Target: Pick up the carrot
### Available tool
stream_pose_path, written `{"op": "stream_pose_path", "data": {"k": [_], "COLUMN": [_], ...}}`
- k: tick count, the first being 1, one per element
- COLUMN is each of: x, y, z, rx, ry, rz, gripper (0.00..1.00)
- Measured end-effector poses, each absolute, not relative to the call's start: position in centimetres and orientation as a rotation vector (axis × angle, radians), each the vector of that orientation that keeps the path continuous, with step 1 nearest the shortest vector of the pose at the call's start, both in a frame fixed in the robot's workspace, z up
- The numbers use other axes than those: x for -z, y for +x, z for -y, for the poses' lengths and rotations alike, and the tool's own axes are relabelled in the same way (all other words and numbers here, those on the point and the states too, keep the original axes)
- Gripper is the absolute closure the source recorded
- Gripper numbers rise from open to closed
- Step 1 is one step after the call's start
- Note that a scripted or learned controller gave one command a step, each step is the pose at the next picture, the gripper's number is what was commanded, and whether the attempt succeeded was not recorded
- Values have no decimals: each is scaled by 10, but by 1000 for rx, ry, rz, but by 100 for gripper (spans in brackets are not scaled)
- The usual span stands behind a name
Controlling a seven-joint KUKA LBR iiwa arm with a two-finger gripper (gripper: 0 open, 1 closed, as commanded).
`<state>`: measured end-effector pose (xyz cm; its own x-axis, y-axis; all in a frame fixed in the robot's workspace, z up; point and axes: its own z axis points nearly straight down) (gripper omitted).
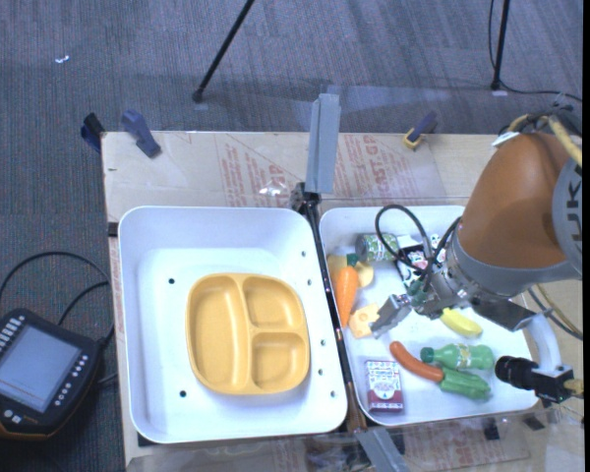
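I see the carrot lying at the right bin's nine o'clock edge; my gripper, fingers parted and empty, hovers at its four o'clock. I'd shift toward ten o'clock, then descend.

The bench board bears faint red print, not readable.

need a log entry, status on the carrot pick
Gripper low in right bin. Carrot lying loose at its left edge. Yellow piece between them.
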<state>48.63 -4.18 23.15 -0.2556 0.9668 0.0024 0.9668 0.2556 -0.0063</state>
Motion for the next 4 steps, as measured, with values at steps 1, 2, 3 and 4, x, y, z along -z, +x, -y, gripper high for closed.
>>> {"op": "stream_pose_path", "data": {"k": [1,2,3,4], "x": [-186,-115,-89,-99], "y": [525,553,605,606], "z": [68,97,88,89], "rx": [-1,0,3,7], "ry": [-1333,-1255,-1053,-1063], "rz": [2839,2875,2961,2957], "gripper": [0,0,0,100]}}
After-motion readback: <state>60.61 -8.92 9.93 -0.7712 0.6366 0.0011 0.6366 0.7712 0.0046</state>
